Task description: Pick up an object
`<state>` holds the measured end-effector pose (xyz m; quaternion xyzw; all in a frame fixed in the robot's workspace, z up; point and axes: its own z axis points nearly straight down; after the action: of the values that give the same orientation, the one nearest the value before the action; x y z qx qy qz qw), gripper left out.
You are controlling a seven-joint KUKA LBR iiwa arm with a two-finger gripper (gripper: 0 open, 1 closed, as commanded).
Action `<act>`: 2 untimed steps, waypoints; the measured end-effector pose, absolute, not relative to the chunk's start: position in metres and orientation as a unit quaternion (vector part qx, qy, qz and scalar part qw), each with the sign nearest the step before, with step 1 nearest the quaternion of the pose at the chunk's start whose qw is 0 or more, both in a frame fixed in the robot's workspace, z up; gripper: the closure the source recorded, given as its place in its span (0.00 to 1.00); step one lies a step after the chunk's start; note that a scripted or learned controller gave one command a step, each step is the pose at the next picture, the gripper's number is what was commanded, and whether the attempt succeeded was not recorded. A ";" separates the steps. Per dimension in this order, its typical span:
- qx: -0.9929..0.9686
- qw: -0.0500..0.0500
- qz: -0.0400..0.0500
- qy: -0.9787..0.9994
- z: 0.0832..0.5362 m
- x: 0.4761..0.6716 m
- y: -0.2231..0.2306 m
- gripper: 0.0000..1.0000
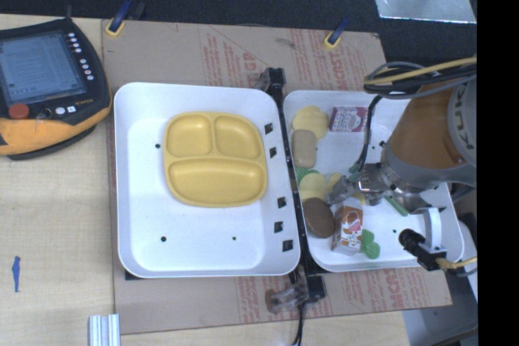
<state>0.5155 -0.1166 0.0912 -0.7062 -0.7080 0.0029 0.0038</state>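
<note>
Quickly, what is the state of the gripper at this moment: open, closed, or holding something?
Gripper: cannot be told. It sits low in the right bin among the toy food pieces, and nothing visibly sits in its grasp.

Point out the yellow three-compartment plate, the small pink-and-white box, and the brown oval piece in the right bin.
yellow three-compartment plate [216, 159]: camera view, on the divider ridge near its middle.
small pink-and-white box [348, 119]: camera view, on its top face.
brown oval piece [318, 217]: camera view, on its rounded top.

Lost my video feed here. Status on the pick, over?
Gripper low in the right bin, fingers unclear. Nothing seen held. Small carton and brown round piece right beside it; left bin has the yellow divided plate.
</note>
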 end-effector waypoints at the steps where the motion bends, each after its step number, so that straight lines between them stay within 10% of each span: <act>1: -0.706 0.003 0.002 -0.708 0.091 0.489 -0.096 0.00; 2: -0.706 0.002 0.002 -0.708 0.102 0.491 -0.097 1.00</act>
<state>0.4906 -0.0974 0.1017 -0.7061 -0.7081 0.0019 0.0021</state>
